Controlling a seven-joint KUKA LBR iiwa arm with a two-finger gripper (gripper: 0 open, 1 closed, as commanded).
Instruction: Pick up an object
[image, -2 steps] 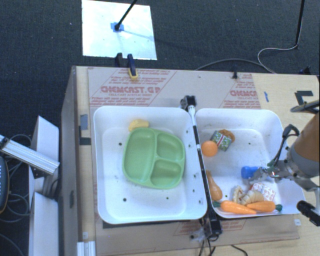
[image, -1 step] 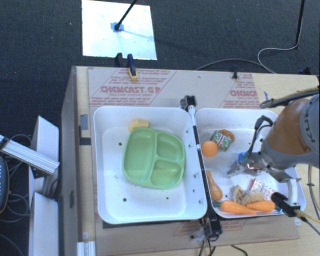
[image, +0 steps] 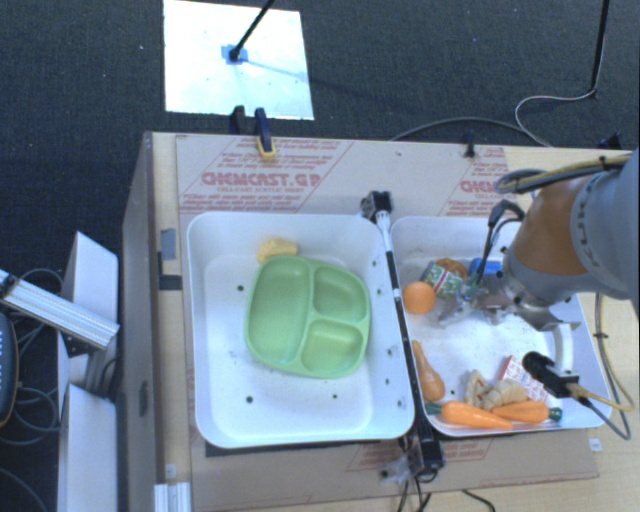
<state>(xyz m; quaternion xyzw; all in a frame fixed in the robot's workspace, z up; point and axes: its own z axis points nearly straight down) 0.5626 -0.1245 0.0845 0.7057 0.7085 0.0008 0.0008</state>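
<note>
My gripper (image: 468, 302) hangs low over the right bin (image: 455, 345), at its back half. It sits just in front of a green and red packet (image: 443, 274) and to the right of an orange ball (image: 418, 297). A small blue thing (image: 487, 268) shows just behind the wrist. Nothing is visibly held. Toward the bin's front lie a tan gourd-shaped piece (image: 428, 372), two carrots (image: 475, 415) (image: 522, 410), a beige lump (image: 483, 390) and a red and white packet (image: 514, 370).
The left bin (image: 225, 400) holds a green divided plate (image: 308, 315) with a yellow piece (image: 278, 248) behind it. A raised divider (image: 395, 300) separates the bins. The grey and orange arm (image: 570, 235) covers the right bin's back right corner.
</note>
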